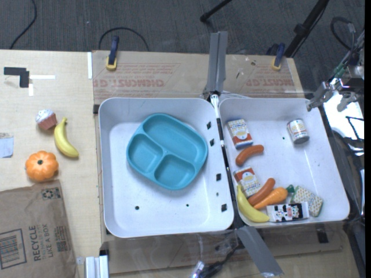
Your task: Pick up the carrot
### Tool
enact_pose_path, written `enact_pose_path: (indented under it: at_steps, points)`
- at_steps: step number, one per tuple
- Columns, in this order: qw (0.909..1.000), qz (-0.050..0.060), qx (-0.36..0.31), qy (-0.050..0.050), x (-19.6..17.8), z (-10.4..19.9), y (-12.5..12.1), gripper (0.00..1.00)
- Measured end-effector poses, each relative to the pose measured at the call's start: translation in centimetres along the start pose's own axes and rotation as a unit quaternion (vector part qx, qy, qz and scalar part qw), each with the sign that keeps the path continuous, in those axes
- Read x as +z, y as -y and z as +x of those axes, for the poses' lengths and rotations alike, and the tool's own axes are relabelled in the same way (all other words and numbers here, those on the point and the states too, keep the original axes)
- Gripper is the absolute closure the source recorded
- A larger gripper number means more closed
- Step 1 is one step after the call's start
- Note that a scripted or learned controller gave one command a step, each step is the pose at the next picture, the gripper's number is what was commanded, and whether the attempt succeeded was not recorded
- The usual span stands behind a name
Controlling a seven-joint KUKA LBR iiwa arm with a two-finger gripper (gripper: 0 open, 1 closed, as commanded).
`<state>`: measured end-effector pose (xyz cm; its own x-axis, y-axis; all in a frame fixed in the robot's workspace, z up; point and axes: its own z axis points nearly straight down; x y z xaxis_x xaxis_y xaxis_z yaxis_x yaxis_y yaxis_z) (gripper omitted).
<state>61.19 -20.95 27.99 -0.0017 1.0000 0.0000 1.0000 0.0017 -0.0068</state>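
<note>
The bench bears two white bins, a banana, pumpkin and cupcake.

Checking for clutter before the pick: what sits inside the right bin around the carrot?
In the right bin, the carrot lies among a sausage, a banana, a milk carton and a cracker. Whatever lies beneath this cluster is covered.
</note>
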Motion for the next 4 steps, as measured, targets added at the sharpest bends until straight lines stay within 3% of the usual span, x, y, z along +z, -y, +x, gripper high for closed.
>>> enact_pose_path:
  at_steps: [1,2,3,4]
  points:
    - [0.9988,0.000,-0.048,-0.001,10.8,2.7,6.3,0.00]
    - [0.9960,-0.001,-0.089,-0.001,18.6,3.3,7.7,0.00]
    - [0.9992,-0.005,-0.040,0.004,19.0,9.9,11.9,0.00]
    - [0.9992,-0.001,-0.039,0.001,18.5,10.0,11.8,1.00]
